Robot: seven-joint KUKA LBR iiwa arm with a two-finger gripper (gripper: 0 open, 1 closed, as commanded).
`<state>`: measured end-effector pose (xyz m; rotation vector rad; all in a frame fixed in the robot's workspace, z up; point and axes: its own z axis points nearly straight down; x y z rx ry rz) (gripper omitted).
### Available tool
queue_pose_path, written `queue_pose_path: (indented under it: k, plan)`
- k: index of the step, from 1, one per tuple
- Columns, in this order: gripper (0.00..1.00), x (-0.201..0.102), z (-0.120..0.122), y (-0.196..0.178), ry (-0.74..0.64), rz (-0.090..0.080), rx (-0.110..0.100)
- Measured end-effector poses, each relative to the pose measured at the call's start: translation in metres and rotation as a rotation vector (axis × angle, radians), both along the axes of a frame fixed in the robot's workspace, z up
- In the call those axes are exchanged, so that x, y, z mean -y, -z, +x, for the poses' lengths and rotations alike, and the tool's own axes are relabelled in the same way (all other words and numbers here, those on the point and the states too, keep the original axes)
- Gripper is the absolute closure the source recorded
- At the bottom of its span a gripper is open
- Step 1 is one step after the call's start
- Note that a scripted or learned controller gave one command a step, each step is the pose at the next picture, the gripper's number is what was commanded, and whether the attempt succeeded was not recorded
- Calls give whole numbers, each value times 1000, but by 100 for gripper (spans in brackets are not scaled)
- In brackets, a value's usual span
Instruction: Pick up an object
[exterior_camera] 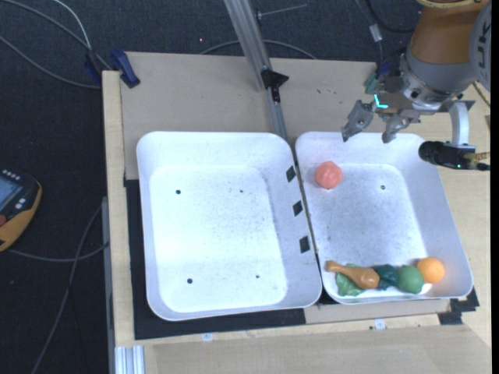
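The tool (368,132) hangs spread and unladen above the right bin's (437,185) far rim, seemingly poised to drop toward the pink ball (328,174) lying just below it inside that bin.

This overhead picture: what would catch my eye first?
Probably the grey and orange robot arm at the top right, its open gripper hanging above the far edge of the right bin. In that bin, a pink ball lies alone near the far left corner, while small toys cluster along the near edge.
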<state>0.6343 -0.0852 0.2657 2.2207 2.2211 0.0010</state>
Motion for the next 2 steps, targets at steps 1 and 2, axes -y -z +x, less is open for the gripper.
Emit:
queue_pose_path:
  k: [1, 2]
  plan:
    - [0, 0, 0, 0, 0, 0, 0]
    - [0, -3, 7, 46, 0, 0, -4]
